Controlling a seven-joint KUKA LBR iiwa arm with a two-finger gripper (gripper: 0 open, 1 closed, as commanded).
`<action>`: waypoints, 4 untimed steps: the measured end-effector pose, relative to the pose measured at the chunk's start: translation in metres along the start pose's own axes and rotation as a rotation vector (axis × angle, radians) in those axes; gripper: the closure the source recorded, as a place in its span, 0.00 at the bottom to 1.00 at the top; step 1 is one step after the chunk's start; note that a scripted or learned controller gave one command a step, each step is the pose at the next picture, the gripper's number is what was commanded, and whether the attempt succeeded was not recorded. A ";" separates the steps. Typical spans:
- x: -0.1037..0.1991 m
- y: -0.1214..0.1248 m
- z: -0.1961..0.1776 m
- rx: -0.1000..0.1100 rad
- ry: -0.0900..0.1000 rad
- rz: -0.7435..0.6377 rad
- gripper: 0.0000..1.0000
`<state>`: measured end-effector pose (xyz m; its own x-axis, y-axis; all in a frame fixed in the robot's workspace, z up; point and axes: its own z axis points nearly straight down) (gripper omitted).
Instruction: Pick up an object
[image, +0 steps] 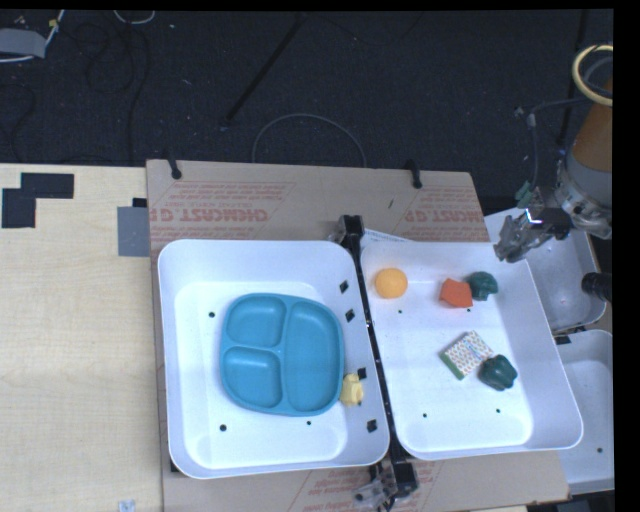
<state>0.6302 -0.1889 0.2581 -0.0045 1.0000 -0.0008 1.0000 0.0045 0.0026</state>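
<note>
The right bin (440, 430) holds an orange ball (391, 283), a red-orange block (456, 293), a dark green lump (483, 285) beside it, a checkered pad (466, 354) and a second dark green piece (498, 373). My gripper (513, 240) hangs above the bin's upper right corner, up and to the right of the green lump. Nothing shows between its fingers.
The left bin (190, 300) carries a blue divided plate (280, 353), with a small yellow piece (352, 390) at its right side. A cardboard sheet (300, 205) lies under both bins. A divider ridge (365, 330) separates them.
</note>
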 end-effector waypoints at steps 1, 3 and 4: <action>0.050 -0.003 -0.005 0.005 0.003 0.000 1.00; 0.159 -0.026 0.012 0.007 0.003 0.001 1.00; 0.205 -0.026 0.023 0.008 0.002 0.001 1.00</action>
<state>0.6038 0.0156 0.2348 -0.0033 1.0000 0.0013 1.0000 0.0033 -0.0054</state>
